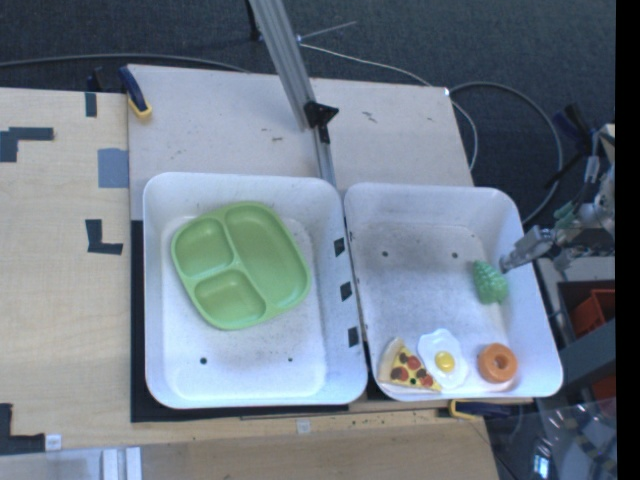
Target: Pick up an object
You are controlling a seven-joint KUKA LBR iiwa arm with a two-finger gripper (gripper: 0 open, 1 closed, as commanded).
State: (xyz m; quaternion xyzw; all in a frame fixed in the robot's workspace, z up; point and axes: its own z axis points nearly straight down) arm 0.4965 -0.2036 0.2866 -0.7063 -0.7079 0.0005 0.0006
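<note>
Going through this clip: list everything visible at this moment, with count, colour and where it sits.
bins: 2, white, side by side on the bench
divided plate: 1, light green, three compartments, in the left bin
bumpy toy: 1, green, right bin by its right wall, at the gripper tip
pizza slice: 1, yellow with red spots, right bin near the front edge
fried egg: 1, white with yellow yolk, right of the pizza slice
donut: 1, orange, front right corner of the right bin
clamp: 1, blue and yellow, back left of the bench
metal pole: 1, grey, slanting above the bins
gripper: 1, grey, over the right bin's right wall
</note>
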